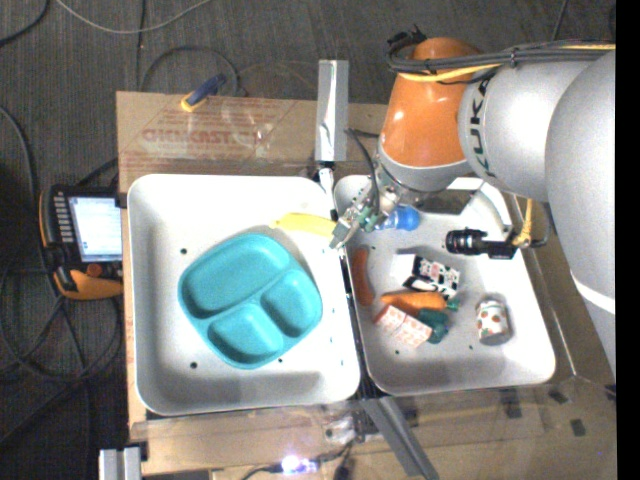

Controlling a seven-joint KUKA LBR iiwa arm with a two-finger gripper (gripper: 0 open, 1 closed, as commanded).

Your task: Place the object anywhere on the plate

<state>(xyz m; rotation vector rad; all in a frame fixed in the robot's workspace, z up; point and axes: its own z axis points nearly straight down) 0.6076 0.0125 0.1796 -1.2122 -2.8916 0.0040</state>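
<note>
A teal plate [252,298] with three compartments lies in the left bin [160,368], and nothing rests on it. A yellow banana-like object [303,224] lies in that bin just beyond the plate's far right edge, close to the wall between the bins. My gripper [345,228] hangs over that wall, right at the yellow object's right end. The arm's orange band and wrist cover the gripper from above, so I cannot make out whether it touches or holds the object.
The right bin [530,363] holds a blue object [406,218], a brown sausage shape [360,276], a black-and-white pack [437,273], a carrot [412,302], a red-and-white box [399,326] and a spotted cup [490,319]. A handheld screen [88,230] sits left of the bench.
</note>
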